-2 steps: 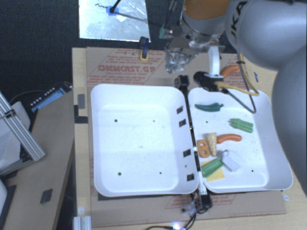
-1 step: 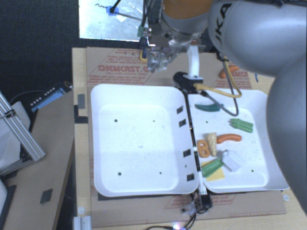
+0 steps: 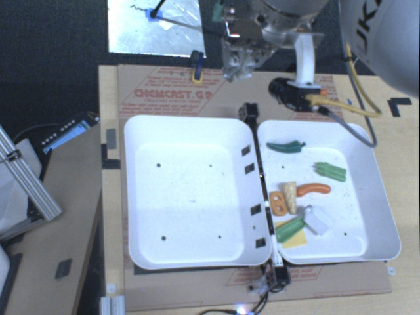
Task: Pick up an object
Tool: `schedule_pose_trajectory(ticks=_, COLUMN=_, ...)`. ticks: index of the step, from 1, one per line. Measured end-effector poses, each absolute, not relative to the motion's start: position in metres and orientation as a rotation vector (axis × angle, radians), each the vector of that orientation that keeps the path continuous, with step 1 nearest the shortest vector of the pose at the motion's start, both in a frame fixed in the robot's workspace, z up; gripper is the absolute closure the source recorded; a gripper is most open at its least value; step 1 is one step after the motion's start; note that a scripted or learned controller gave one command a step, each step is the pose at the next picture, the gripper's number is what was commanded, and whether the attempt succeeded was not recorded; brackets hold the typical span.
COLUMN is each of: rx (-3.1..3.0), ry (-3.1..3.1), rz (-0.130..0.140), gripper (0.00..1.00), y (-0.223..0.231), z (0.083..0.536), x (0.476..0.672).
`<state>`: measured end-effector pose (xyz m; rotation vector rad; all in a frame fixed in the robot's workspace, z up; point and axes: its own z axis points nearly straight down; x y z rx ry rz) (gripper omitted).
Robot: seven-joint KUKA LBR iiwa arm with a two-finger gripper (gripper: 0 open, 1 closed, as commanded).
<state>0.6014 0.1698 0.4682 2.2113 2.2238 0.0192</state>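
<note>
Seen from above, the gripper (image 3: 237,61) hangs at the top centre of the frame, beyond both bins; I cannot tell its state. Small items, among them a carrot (image 3: 313,189) and green pepper (image 3: 286,147), lie in the right bin (image 3: 377,189). The approach seems not yet begun: next it must travel over one item and descend.

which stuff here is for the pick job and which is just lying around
For the job: end effector; dark green pepper; light green pod; orange carrot; corn piece; pretzel; right bin.

Lying about: left bin; foil sheet; yellow clamp.
</note>
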Motion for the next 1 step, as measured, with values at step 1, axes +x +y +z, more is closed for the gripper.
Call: schedule_pose_trajectory(ticks=1, rx=2.214, ry=2.224, rz=0.008, gripper=1.00, y=0.1851, z=0.4753, x=0.6587)
